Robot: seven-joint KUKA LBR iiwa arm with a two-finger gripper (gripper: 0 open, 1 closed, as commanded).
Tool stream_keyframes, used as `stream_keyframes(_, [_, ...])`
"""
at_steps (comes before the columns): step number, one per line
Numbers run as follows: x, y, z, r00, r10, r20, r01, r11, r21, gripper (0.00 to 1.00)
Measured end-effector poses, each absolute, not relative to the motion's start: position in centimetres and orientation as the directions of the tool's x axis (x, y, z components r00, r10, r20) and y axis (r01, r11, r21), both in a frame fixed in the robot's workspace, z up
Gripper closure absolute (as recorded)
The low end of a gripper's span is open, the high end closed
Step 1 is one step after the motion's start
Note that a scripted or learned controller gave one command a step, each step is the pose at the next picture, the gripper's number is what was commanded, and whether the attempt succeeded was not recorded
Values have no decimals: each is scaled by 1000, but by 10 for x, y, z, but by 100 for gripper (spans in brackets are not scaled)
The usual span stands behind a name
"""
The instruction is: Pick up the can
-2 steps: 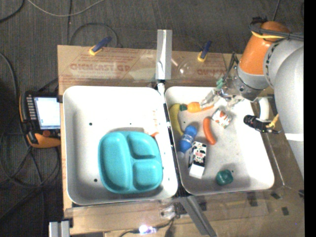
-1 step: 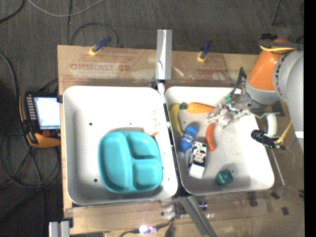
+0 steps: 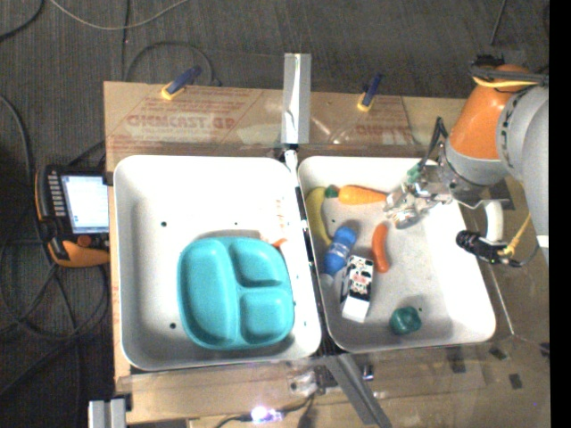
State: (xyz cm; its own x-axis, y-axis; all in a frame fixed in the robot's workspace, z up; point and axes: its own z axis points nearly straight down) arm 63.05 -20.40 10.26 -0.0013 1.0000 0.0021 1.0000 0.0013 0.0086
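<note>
The end effector (image 3: 412,196) hovered over the right bin's (image 3: 464,324) upper edge, its grip state impossible to tell, well apart from the small teal can (image 3: 404,321), which lay untouched near the front, awaiting a reach.

We count two white bins: the left bin (image 3: 134,239) and the right bin (image 3: 446,275). In the left one lies one teal plate (image 3: 236,292) (three compartments moulded into it). In the right one we count one banana (image 3: 316,212), two carrots (a longer carrot (image 3: 361,194) near the top wall and a smaller carrot (image 3: 381,246) lower down), one blue bottle (image 3: 338,249), one white carton (image 3: 358,287) and one small green can (image 3: 404,321). Above the bins we see two clamps: one clamp (image 3: 180,82), a second clamp (image 3: 369,92). One handheld screen (image 3: 76,210) sits left of the bench.
</note>
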Motion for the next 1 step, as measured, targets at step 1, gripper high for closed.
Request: stream_keyframes(1, [668,-164,194,233,973,-4,973,-233,-1,100])
